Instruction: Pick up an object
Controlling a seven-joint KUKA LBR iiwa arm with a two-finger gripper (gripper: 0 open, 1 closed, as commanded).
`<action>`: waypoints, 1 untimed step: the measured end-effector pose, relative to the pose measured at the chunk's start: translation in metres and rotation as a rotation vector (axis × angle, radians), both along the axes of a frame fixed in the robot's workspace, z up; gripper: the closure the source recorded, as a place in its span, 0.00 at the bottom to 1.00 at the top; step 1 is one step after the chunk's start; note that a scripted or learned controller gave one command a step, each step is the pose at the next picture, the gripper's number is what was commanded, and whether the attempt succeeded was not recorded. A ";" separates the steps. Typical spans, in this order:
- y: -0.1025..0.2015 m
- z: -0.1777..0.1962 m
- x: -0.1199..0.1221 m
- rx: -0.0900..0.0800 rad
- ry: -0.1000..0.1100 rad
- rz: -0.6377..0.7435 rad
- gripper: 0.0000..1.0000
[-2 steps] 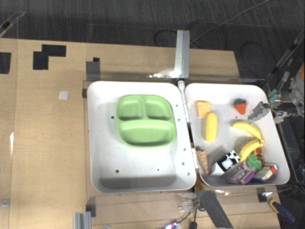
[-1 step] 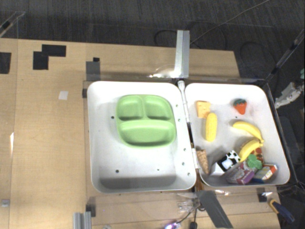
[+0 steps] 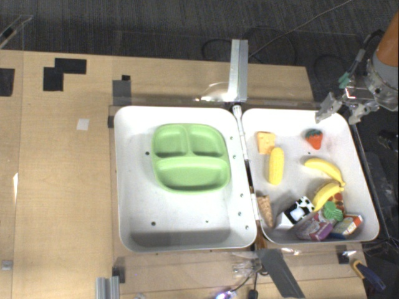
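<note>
The right bin (image 3: 355, 143) holds several toy foods. Among them are a red strawberry (image 3: 314, 139), an orange wedge (image 3: 266, 142), a yellow corn cob (image 3: 275, 165) and two bananas (image 3: 324, 167) (image 3: 325, 195). A black-and-white cube (image 3: 301, 208), a green piece (image 3: 333, 212) and a purple packet (image 3: 315, 230) crowd the bin's near right corner. My gripper (image 3: 341, 111) hangs over the bin's far right corner, above and right of the strawberry. It is open, and nothing is between its fingers.
A green divided plate (image 3: 190, 156) lies in the left bin (image 3: 134, 167). A brown speckled piece (image 3: 265, 209) rests against the right bin's left wall. A metal post (image 3: 239, 70) stands behind the divider between the bins.
</note>
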State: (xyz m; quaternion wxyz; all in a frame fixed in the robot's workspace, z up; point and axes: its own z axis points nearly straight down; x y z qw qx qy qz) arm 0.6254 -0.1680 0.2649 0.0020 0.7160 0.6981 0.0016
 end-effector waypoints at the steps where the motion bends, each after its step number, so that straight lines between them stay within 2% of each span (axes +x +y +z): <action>1: 0.032 -0.172 -0.025 0.001 -0.001 -0.090 0.00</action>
